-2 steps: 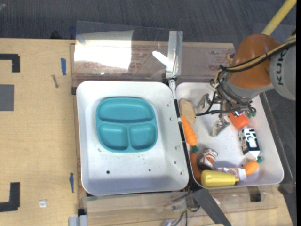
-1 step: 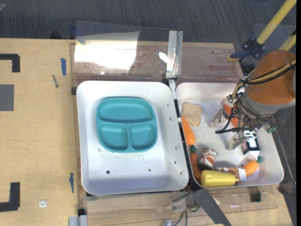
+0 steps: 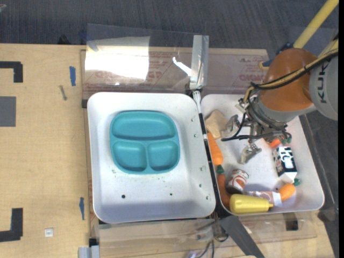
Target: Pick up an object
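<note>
Camera view: end effector (image 3: 249, 153) low in right bin (image 3: 314, 184); spread or pinched, cannot tell.
Carrot (image 3: 215, 150): at bin's left wall.
Handling: probably light, stiff, smooth; grip across its middle.

The left bin (image 3: 102, 198) is white and shallow, and holds a teal three-compartment tray (image 3: 144, 141) near its centre (one long section above two smaller ones). The wooden bench (image 3: 40, 160) carries blue tape marks (image 3: 72, 75) and black corner markers (image 3: 13, 71).
</note>
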You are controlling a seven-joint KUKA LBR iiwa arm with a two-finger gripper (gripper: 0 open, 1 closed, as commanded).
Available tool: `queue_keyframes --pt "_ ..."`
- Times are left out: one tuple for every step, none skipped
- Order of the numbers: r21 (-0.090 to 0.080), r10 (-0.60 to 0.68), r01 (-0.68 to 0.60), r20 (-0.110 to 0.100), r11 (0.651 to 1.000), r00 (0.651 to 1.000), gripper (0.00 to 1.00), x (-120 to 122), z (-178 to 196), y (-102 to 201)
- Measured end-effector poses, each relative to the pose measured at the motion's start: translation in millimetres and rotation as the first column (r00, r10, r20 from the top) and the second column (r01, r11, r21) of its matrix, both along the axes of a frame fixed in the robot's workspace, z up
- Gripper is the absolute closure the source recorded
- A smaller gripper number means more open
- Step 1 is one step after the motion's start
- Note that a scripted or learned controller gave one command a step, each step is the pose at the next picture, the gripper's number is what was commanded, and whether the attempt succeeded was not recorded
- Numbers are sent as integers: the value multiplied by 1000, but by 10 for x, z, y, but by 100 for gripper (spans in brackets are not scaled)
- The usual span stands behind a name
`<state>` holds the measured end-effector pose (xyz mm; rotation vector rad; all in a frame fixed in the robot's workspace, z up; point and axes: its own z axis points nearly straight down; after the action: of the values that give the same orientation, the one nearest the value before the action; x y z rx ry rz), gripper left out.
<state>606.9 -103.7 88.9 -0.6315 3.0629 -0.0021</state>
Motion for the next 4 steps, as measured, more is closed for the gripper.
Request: queue_keyframes --pt "-4 192 -192 -3 981 981 0 128 299 -623" --pt "13 207 -207 -3 978 978 0 -27 2 -992" --pt "2 -421 421 -5 907 907 0 108 -9 -721" --pt "5 -419 419 8 908 908 100 147 139 -719"
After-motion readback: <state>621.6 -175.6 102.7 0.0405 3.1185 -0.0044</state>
